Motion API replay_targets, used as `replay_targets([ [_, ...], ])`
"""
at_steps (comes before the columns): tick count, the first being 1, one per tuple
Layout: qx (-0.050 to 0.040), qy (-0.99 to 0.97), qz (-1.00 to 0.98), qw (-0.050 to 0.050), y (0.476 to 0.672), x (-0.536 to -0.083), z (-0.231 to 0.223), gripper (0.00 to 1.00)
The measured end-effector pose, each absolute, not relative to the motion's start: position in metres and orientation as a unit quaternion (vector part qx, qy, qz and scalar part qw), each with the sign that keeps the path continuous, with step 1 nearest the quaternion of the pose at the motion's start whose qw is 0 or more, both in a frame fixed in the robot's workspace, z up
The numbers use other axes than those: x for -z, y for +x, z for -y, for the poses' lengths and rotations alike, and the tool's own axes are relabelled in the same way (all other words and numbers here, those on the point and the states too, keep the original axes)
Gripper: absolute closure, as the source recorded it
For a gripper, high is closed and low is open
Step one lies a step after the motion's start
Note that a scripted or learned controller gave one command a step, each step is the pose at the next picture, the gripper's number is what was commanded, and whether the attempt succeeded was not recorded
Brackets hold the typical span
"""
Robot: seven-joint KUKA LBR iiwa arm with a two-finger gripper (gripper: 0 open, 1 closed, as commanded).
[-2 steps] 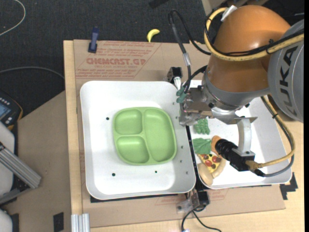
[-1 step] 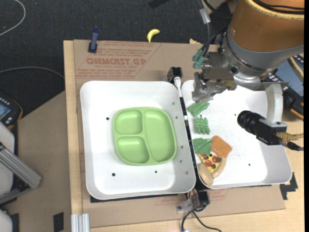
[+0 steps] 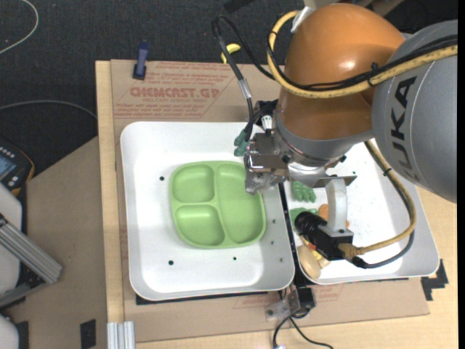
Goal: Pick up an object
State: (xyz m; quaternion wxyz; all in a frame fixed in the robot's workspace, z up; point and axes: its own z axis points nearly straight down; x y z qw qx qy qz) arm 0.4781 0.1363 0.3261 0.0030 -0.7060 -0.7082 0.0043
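Early in the job, judging from the layout: no sign of anything raised off a bin floor. Reaching in from the right of the frame with the grey and orange arm, and hanging the claw low at the centre, just above the right-hand rim of the green divided plate. Cannot tell whether apart, together or clamped on something, as seen from this slant under the wrist.

As for the likeliest thing to pick: the plate, lying flat in the middle of the left bin, three hollows facing up, right edge close to the wall shared with the right bin. Other candidates there, at lower centre-right: a small green piece, an orange piece just below it, and a pale rounded piece near the front wall, all partly hidden by the arm.

Left to do, probably everything that counts: settle on one thing, close on it, lift it clear.

Under both bins, a brown board surface with red lettering toward the upper left, and a small blue clip at its far edge. Beyond that, dark carpeted floor across the top of the frame. At lower left, a length of aluminium rail.
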Motion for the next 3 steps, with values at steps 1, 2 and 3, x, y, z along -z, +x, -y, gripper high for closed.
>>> replay_targets([
  [1, 0.0097, -0.707, 0.707, -0.005, 0.480, -0.510, -0.124, 1.00],
  [2, 0.0034, -0.706, 0.709, -0.001, 0.479, -0.537, -0.162, 1.00],
  [3, 0.0031, -0.706, 0.708, -0.002, 0.480, -0.546, -0.161, 1.00],
])
